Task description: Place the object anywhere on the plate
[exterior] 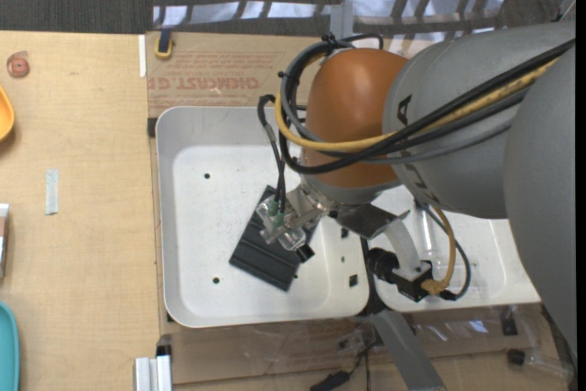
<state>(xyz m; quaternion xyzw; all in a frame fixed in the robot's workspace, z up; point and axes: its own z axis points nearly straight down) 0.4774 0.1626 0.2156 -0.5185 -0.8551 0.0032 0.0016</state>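
Note:
My arm reaches in from the right, and its orange band (357,119) and grey links cover most of the right bin (513,288). The gripper (272,248) hangs low over the middle of the left bin (197,197), pointing towards the bin's front left. At its end is a black ribbed block (261,259), tilted, close to the bin floor. I cannot tell whether this block belongs to the gripper or is a separate object. A small clear greenish part (275,220) sits just above the block. The arm hides whatever lies under it.
The left bin's floor shows bare white with a few small dark specks (207,178). On the wooden bench to the left lie an orange rim (4,119), a teal rim (5,348) and a small grey strip (51,192). Brown cardboard (220,73) lies behind the bins.

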